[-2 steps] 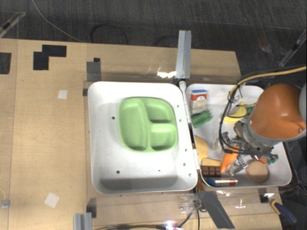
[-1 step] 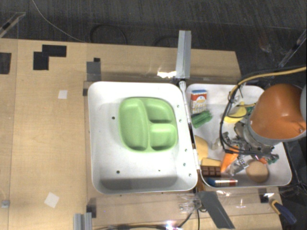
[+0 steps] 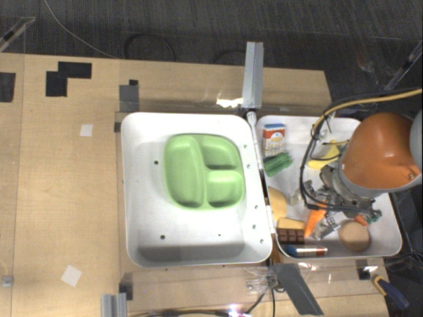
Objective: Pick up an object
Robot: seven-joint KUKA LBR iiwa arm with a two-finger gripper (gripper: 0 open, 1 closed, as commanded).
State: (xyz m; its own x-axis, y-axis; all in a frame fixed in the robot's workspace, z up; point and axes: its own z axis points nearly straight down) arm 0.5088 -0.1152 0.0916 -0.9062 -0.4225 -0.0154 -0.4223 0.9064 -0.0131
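My gripper hangs low in the right bin, under the arm's orange band. It is among several small objects near the bin's front. An orange piece lies right against its left side. A tan round object sits just to its right. A brown block and a red marker lie to the front left. The wrist hides what lies directly beneath it.
The left bin holds a green divided plate. At the back of the right bin are a small white and red carton, a green item and a yellow item. Cables loop beside the arm.
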